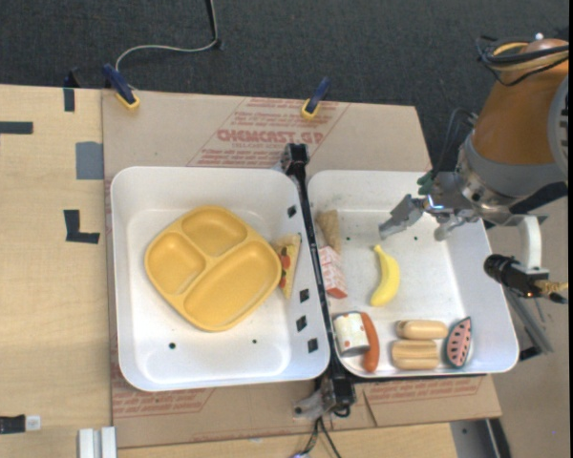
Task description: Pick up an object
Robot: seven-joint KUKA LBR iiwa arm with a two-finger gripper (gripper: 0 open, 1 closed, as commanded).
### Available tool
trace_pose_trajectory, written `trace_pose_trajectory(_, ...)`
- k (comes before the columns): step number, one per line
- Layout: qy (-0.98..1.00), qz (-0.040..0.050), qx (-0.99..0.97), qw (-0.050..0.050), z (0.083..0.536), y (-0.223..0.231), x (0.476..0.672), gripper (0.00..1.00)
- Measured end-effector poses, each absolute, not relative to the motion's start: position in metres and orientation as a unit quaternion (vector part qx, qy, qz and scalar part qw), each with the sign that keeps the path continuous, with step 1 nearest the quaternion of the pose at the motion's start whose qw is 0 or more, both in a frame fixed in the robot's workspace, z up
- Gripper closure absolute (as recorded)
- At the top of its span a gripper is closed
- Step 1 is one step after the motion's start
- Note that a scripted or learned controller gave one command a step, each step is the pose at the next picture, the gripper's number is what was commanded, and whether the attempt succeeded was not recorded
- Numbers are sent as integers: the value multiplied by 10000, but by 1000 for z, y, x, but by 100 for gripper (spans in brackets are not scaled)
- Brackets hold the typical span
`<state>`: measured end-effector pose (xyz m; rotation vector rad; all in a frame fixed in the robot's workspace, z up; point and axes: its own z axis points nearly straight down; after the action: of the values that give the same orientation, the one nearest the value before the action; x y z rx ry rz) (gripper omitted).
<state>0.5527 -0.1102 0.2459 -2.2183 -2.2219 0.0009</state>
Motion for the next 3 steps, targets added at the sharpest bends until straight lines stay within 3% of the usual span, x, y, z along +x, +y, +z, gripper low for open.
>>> trace_pose_trajectory(1,-7068,10,-7074,15,162,-145,486,0)
trace_pose_trajectory(2,-7073,-7,-7069,-11,86,-186,513,0)
trace_pose_trajectory(3,-7075,-14,-7067,-20,86,-128,495,0)
